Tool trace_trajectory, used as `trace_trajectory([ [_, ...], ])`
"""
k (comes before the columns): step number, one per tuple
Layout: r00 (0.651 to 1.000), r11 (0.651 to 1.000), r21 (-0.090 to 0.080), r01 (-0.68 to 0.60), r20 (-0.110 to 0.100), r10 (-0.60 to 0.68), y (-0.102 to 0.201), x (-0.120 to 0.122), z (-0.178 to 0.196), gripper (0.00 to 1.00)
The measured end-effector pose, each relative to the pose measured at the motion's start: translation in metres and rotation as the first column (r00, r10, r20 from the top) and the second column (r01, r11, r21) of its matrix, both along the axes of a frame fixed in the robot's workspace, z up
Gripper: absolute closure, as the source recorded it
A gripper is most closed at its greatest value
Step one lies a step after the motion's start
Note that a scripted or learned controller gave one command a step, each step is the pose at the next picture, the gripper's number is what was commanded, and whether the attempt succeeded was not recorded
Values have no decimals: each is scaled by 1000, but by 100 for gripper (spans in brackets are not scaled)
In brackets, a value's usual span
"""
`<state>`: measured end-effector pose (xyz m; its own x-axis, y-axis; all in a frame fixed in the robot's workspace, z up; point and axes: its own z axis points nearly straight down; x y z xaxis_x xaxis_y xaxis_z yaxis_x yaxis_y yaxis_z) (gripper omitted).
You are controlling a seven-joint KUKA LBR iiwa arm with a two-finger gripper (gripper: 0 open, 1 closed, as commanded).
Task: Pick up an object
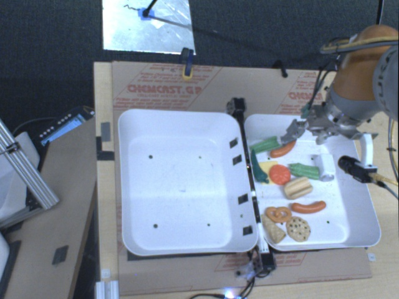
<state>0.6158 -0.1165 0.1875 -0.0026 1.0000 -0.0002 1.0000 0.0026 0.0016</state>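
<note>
The right bin (pixel 355 229) holds several toy foods. Among them are a green pepper (pixel 265 145), an orange-red chili (pixel 283 149), a red tomato (pixel 280 174), a green cucumber (pixel 303 170) and a bread roll (pixel 297 187). Nearer the front lie a sausage (pixel 308 207), a pretzel (pixel 277 214) and a cookie (pixel 298 229). My gripper (pixel 307 134) hangs over the bin's back part, just right of the chili and above the cucumber. It is open with nothing between its fingers.
The left bin (pixel 181 179) lies beside the right one, with a black divider (pixel 249 185) between them. A black cable plug (pixel 352 167) hangs over the right bin's right side. A small white-grey piece (pixel 325 166) lies by the cucumber.
</note>
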Motion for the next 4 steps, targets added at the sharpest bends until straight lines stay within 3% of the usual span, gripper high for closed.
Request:
trace_trajectory([
  [1, 1000, 1000, -3, -3, -1, 3, 31, 11, -108, 0],
  [2, 1000, 1000, 0, -1, 3, 1, 30, 13, -92, 100],
  [4, 1000, 1000, 3, -1, -16, 1, 31, 41, -105, 100],
])
